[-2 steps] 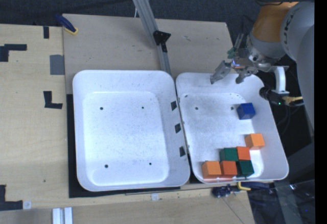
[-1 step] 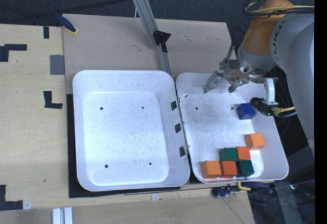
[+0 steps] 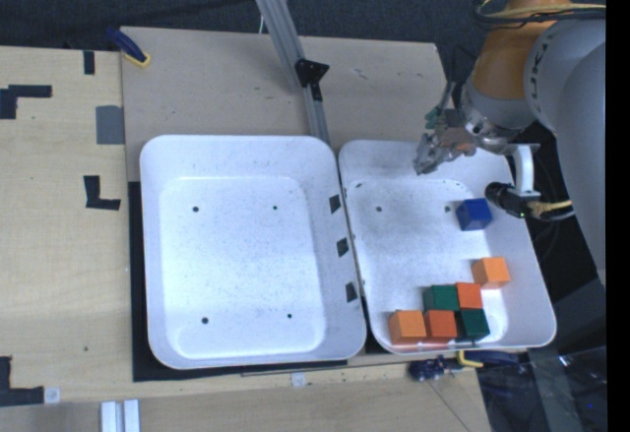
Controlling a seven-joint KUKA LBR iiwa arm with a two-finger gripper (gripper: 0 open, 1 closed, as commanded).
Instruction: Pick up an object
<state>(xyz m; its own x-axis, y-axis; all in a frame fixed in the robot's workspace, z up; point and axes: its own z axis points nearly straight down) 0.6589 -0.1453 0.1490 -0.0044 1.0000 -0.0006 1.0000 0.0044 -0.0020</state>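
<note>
- Two shallow white plastic bins sit side by side on the pale wooden bench (image 3: pixel 59 253) — the left bin (image 3: pixel 157 164) touching the right bin (image 3: pixel 359 156) along their shared edge.
- The grey two-finger gripper (image 3: pixel 429 160) hangs over the right bin's far rim.
- A small blue block (image 3: pixel 473 214) lies in the right bin, nearer than the gripper and to its right.
- An orange cube (image 3: pixel 490 271) lies nearer again, by the right wall.
- At the near wall sits a cluster (blocks touching): orange block (image 3: pixel 407 325), dark green block (image 3: pixel 442 297), another green block (image 3: pixel 474 323).
- A slanted grey metal pole (image 3: pixel 281 22) stands behind the bins — above their seam.
</note>
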